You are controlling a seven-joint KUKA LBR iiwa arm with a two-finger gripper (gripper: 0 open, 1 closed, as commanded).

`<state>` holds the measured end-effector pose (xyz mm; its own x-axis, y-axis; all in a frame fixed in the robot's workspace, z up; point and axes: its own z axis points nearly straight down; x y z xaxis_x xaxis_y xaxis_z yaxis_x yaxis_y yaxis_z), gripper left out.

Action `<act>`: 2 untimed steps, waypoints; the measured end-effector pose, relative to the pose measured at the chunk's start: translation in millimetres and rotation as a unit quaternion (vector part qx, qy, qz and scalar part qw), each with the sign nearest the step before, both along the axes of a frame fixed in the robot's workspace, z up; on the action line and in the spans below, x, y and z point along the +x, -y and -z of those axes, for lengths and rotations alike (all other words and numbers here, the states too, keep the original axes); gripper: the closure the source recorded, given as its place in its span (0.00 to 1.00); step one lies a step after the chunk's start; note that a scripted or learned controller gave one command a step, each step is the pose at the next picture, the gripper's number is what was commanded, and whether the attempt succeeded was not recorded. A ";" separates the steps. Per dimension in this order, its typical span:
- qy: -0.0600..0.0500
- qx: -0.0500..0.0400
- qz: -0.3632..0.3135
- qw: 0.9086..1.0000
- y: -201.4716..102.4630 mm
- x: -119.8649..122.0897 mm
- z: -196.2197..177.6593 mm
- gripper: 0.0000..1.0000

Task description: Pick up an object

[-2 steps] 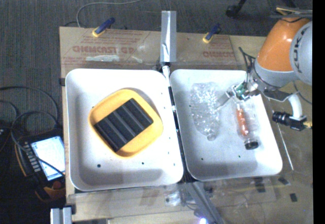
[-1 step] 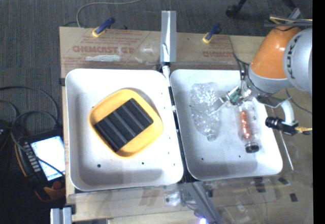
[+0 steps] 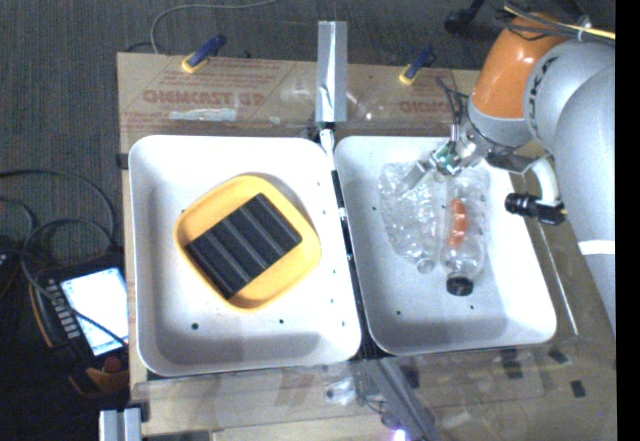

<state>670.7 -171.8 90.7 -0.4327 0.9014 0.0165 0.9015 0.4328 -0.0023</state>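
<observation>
Clear plastic bottle (image 3: 465, 234) lies beside crumpled wrap (image 3: 412, 209) in the right bin (image 3: 520, 324), tool (image 3: 447, 159) low at the bin's far edge, grip state unreadable; step judged approach, next move needs centring over the bottle and descending.

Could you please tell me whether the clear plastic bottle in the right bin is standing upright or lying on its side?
Lying on its side: the clear bottle stretches flat along the right bin's floor, its dark cap pointing toward the near edge.

Claw (image 3: 447, 160) fingers' state too small.
</observation>
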 end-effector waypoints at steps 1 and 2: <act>0.011 -0.008 -0.089 0.996 28.2 -36.6 -0.4 0.00; 0.011 -0.009 -0.145 0.989 -0.3 -62.1 -1.1 0.00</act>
